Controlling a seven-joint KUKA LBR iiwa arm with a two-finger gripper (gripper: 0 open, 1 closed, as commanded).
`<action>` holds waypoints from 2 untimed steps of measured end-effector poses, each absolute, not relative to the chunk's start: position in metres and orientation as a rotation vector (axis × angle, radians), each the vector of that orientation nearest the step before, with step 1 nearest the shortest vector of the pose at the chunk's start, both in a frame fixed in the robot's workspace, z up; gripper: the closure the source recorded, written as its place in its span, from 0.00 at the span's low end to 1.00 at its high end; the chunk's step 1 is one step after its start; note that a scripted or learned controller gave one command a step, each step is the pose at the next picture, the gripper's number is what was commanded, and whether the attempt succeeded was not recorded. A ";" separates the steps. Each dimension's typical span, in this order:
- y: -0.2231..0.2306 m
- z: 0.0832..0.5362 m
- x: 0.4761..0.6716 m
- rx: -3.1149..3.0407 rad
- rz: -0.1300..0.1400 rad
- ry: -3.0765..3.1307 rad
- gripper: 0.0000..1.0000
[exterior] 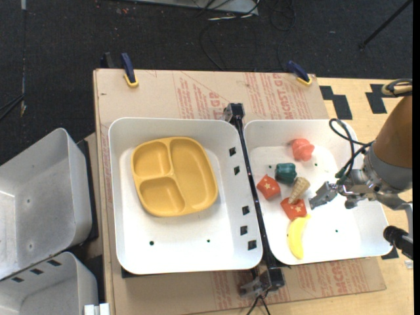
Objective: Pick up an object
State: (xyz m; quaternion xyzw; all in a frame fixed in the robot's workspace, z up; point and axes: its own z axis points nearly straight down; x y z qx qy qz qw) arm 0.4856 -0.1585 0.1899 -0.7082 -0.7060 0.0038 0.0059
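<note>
The claw [326, 194] hangs low in the right bin [367, 241], just right of a tight cluster; I cannot tell how it is set, and nothing shows in its grip. Nearest it are the tan cone [299, 188] and a red block [294, 209], with the yellow banana [297, 237] just nearer, a second red block [268, 186] and a teal piece [285, 171] to the left, and a pink piece [302, 149] farther off. Crowding is the risk: closing here could catch two toys, or nudge the cone aside and leave nothing held. The yellow divided plate [175, 175] lies in the left bin [131, 241].
</note>
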 end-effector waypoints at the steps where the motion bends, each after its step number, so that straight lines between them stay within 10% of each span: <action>1: -0.158 0.196 0.489 -2.220 0.001 -2.222 0.00; 2: -0.155 0.133 0.492 -2.219 0.004 -2.216 0.00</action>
